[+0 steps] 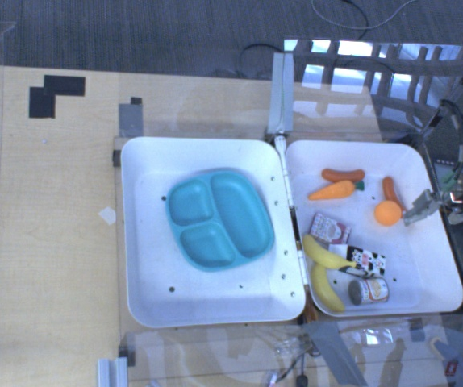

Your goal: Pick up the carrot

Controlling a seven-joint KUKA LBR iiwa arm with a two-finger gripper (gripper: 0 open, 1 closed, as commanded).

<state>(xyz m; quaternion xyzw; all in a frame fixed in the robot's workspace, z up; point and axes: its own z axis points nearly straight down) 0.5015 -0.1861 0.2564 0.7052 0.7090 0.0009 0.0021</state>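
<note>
Right now I see the end effector [419, 208] beside the orange [388, 214], grip state unclear, carrot [333, 190] untouched.

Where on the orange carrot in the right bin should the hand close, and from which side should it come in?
Grip the orange carrot at its thicker half near the green stem end, coming straight down from above with the fingers closing across its width. It lies flat and tapers toward the left, so the thin tip would probably slip. The red-orange sausage sits close behind it, so lower carefully on that side.
</note>
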